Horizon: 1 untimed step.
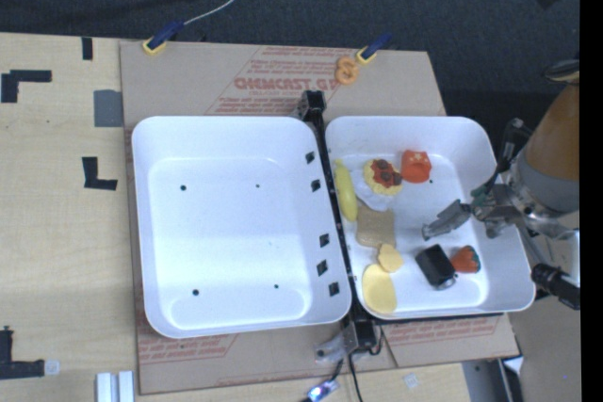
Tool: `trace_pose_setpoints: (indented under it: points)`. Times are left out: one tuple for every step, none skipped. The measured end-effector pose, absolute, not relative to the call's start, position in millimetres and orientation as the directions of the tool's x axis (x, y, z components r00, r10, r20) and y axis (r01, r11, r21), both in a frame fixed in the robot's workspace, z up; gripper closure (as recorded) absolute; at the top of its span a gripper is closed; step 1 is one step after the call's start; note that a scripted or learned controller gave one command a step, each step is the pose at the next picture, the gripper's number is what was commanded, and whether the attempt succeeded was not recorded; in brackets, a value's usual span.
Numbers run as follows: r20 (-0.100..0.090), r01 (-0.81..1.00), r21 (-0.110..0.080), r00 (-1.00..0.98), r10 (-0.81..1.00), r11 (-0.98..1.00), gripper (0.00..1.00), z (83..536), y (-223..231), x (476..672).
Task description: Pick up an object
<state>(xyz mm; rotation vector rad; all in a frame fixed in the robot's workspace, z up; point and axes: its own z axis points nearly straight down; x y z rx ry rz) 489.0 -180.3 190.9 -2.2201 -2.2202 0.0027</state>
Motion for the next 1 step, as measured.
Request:
trace_pose_setpoints:
  points:
    - [0.0,1.0,-0.003,-0.002,1.0,0.002,1.0,200.6,-179.7,489.1]
